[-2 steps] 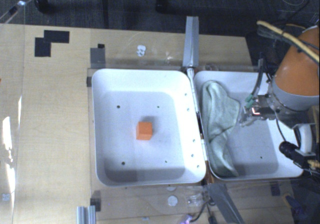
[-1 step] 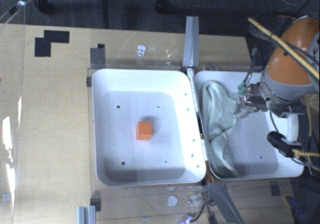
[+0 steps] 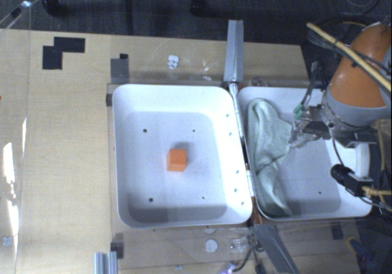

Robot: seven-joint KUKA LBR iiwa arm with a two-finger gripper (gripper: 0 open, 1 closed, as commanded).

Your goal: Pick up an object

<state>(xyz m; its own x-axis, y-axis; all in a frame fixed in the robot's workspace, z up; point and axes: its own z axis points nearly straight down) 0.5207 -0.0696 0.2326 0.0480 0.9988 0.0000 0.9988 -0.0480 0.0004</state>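
Gripper: the gripper [image 3: 298, 129] is poised low over the right bin [image 3: 318, 196], at the right-hand edge of the grey-green cloth [image 3: 266, 153]; whether anything is pinched cannot be told, since the tips are blurred against the fabric.

Cloth: a crumpled towel is bunched along the right bin's left wall, its long axis running from the far wall down toward the near corner. It lies immediately to the view's left of the gripper, touching it or nearly so, which makes it by far the nearer candidate for a pick.

Orange cube: a small orange cube [image 3: 177, 160] sits alone near the middle of the left bin [image 3: 131, 205], well apart from the gripper, across the divider [image 3: 233, 52] between the bins.

Arm: the grey arm with its orange band [image 3: 361, 61] reaches in from the view's right, above the right bin.

Judgement: the cloth is taken to be the target; a fold would need to be gathered between the jaws, and thin fabric may slip free on the lift.

Bench: both white bins rest side by side on the pale wooden bench [image 3: 61, 144].
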